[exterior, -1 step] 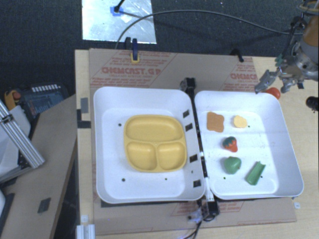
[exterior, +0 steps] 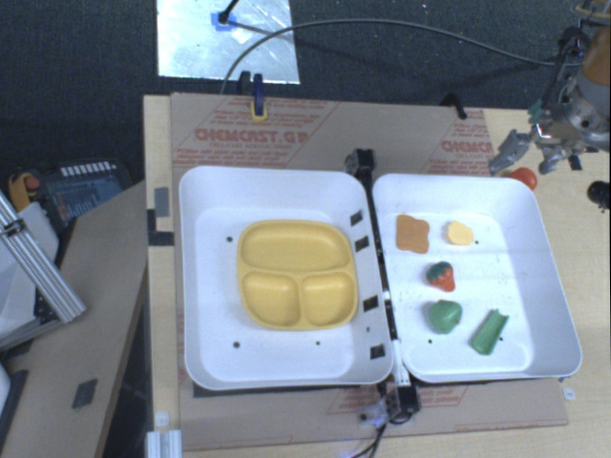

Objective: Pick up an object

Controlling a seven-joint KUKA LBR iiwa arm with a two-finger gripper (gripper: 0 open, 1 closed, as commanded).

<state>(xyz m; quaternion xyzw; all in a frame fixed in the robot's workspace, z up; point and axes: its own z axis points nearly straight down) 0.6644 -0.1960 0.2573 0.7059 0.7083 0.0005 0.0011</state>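
My gripper [exterior: 531,156] hangs over the back right corner of the right bin [exterior: 549,284], its two grey fingers spread open. A small red round object [exterior: 523,177] lies just below and between the fingertips, at the bin's rim; no finger is closed on it. Inside the right bin lie an orange-brown flat piece [exterior: 412,234], a yellow piece [exterior: 460,233], a red and green strawberry-like toy [exterior: 440,276], a green rounded toy [exterior: 444,315] and a green stick-shaped toy [exterior: 489,332].
The left bin [exterior: 205,284] holds a yellow divided tray [exterior: 296,273]. Black clips run along the seam between the bins [exterior: 374,284]. A cable crosses the dark floor behind the bench. A shiny plate [exterior: 227,27] lies at the back left.
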